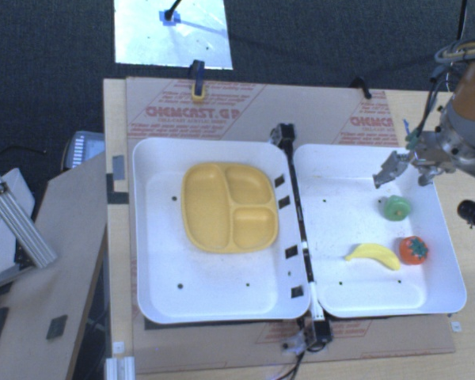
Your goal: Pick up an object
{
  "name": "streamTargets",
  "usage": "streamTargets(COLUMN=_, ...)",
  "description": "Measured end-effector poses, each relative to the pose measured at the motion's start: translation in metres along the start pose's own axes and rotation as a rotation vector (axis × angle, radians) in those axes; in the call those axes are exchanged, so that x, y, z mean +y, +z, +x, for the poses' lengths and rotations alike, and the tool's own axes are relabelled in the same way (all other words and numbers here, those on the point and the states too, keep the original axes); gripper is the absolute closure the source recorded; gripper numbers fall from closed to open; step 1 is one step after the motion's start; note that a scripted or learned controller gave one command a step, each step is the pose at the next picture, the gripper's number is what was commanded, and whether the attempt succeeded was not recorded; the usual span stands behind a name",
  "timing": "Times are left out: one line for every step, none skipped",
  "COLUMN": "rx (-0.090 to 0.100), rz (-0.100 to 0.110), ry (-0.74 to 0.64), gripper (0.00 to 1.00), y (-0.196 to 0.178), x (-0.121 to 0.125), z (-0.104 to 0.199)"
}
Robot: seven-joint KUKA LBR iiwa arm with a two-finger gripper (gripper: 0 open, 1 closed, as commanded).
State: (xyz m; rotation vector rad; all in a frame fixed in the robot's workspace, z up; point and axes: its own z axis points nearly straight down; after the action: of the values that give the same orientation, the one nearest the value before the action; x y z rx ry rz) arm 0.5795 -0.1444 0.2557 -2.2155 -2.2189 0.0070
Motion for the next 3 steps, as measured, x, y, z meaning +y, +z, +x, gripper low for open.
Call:
streamTargets(rx=-0.001, rz=-0.009, ry=-0.002, gripper=0.0, y=-0.005, x=0.002, z=0.0)
streamTargets(rx=-0.001, rz=-0.006, ry=0.0, gripper=0.0, y=0.037, x=0.002, z=0.0)
streamTargets(rx=0.0, rz=-0.003, ry=0.001, gripper=0.0, y=0.098, x=0.004, z=0.006)
